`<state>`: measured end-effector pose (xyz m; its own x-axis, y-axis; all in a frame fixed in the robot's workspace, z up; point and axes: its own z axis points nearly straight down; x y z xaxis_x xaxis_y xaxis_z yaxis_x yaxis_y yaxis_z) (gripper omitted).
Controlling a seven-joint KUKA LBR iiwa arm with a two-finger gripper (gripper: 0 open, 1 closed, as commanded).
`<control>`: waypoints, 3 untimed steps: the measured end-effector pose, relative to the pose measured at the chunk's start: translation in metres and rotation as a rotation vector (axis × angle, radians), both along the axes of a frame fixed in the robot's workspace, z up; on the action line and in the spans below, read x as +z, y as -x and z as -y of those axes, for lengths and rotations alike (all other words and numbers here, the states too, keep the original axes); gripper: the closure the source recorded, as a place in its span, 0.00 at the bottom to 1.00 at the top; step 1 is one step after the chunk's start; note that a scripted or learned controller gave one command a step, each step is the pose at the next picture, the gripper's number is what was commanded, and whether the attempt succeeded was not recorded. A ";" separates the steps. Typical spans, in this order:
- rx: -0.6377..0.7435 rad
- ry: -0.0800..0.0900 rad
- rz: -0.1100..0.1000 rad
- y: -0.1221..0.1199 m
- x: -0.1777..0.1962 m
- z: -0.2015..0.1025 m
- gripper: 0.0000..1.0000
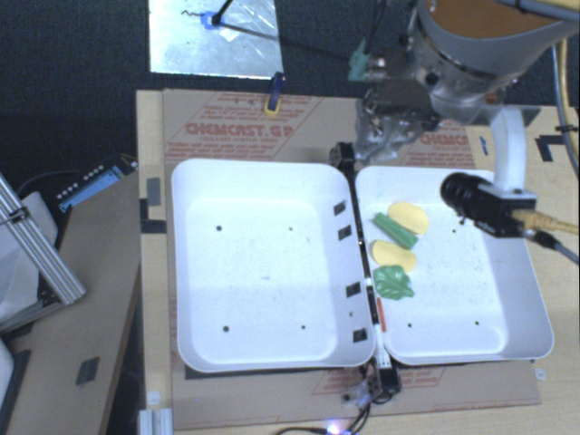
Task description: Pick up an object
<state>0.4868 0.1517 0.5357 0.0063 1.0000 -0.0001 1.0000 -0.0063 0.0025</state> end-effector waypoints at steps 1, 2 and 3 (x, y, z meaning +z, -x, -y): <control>0.001 0.001 0.000 0.000 0.000 0.067 1.00; 0.002 0.002 0.000 -0.073 -0.006 0.114 1.00; -0.004 0.003 0.001 -0.037 0.000 0.224 1.00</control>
